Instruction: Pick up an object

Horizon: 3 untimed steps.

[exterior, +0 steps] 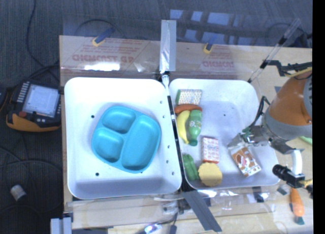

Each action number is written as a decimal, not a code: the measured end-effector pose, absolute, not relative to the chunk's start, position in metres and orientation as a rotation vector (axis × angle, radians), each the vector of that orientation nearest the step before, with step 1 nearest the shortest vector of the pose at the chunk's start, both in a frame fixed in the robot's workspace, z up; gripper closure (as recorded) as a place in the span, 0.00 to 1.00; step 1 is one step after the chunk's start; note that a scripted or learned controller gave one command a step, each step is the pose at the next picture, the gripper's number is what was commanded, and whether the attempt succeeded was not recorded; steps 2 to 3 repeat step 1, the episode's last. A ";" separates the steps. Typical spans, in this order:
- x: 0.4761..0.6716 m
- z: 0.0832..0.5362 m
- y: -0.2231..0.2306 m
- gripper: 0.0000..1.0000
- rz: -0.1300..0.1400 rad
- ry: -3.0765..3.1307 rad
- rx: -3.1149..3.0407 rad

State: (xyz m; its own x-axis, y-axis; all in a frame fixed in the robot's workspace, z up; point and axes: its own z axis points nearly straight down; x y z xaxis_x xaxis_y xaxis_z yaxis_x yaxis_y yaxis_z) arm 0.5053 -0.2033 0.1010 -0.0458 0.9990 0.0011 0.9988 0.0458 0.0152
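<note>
Hovering above a snack packet, the pincer; grip state unclear.

Blue tray, toy food, bins.

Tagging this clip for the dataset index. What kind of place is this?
Most likely a robotics lab pick-and-place cell, not a kitchen. Two white bins sit side by side on a bench with a grey-and-orange robot arm reaching in, toy food as props, and a pendant-like handheld unit on carpet.
</note>
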 end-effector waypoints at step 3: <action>0.538 0.187 -0.152 1.00 -0.006 2.099 2.340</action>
